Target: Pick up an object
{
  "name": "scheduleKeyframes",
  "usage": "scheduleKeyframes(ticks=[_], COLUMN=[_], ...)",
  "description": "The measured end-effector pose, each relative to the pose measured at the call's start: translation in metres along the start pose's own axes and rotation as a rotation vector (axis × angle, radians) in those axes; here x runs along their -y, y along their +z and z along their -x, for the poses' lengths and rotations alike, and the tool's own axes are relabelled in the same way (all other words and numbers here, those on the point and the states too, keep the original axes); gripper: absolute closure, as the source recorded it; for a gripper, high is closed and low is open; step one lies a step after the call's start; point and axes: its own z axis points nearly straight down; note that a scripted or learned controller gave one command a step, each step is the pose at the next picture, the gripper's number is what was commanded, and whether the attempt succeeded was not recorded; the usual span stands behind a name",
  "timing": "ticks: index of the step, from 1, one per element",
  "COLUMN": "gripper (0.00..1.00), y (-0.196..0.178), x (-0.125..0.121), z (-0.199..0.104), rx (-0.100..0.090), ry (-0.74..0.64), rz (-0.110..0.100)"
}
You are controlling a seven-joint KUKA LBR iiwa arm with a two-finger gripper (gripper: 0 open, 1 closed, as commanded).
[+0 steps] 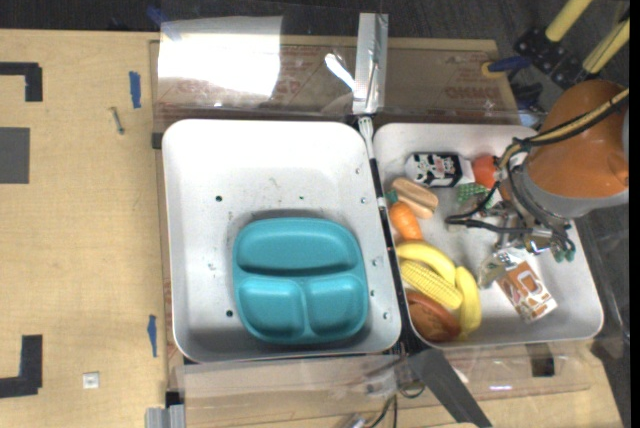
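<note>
**Objects wait in the right bin, none lifted yet**

From the overhead camera I see the right bin (pixel 585 311) holding a banana (pixel 440 274), a hot dog (pixel 416 195), an orange piece (pixel 405 222), a black-and-white item (pixel 435 168) and a white-and-orange packet (pixel 527 290). The left bin (pixel 190 166) carries a teal divided tray (pixel 298 278). The gripper (pixel 515 231) hangs low over the right bin, just above the packet; I cannot tell how wide it stands, and I see nothing in its grasp. I judge the pick not yet made: closing and lifting remain.
</note>
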Motion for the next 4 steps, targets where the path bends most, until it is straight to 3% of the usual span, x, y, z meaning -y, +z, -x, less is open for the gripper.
scheduleKeyframes(ticks=[1,2,3,4], gripper=[0.00,0.00,0.00,0.00], y=[-0.001,0.001,0.000,0.000], x=[0.004,-0.012,-0.006,0.030], z=[-0.054,0.037,0.010,-0.018], rx=[-0.006,-0.003,-0.006,-0.007], ry=[0.063,0.152,0.192,0.079], rz=[0.001,0.002,0.002,0.001])
